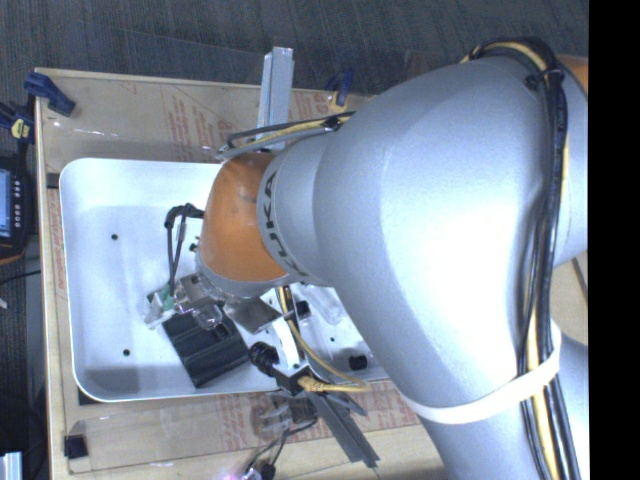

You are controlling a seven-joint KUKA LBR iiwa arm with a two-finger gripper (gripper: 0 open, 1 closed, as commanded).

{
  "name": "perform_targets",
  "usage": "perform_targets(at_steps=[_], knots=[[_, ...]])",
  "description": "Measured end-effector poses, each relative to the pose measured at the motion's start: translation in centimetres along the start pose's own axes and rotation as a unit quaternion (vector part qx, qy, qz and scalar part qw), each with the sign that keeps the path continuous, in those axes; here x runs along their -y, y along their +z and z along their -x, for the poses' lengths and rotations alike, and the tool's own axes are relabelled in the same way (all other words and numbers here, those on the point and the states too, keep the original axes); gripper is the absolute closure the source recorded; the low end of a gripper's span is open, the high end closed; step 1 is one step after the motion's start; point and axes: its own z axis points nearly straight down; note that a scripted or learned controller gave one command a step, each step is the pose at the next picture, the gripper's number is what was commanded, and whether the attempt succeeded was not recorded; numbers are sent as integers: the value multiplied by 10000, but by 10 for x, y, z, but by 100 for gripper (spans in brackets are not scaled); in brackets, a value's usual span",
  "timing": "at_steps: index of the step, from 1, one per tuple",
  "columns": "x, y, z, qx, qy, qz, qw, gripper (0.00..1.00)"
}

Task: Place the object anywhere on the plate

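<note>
My gripper (168, 305) hangs low over the left white bin (95, 268), towards its front middle. Its black body (207, 348) lies at a slant just above the bin floor. A small pale, partly greenish bit (158, 304) shows at the gripper's tip, too small and blurred to name. The grey arm with its orange band (238, 223) covers the right part of this bin and everything to the right of it.
Bare white bin floor lies to the left and back of the gripper, with two small dark dots (115, 236) on it. The wooden bench rim (150, 108) surrounds the bin. A blue clamp (48, 92) sits at the back left corner, and a metal post (277, 86) stands behind the bin.
</note>
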Motion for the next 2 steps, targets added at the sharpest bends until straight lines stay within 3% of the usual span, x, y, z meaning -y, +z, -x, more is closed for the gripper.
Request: perform_targets(at_steps=[2], knots=[[0, 0, 0, 0, 0, 0, 10000, 0]])
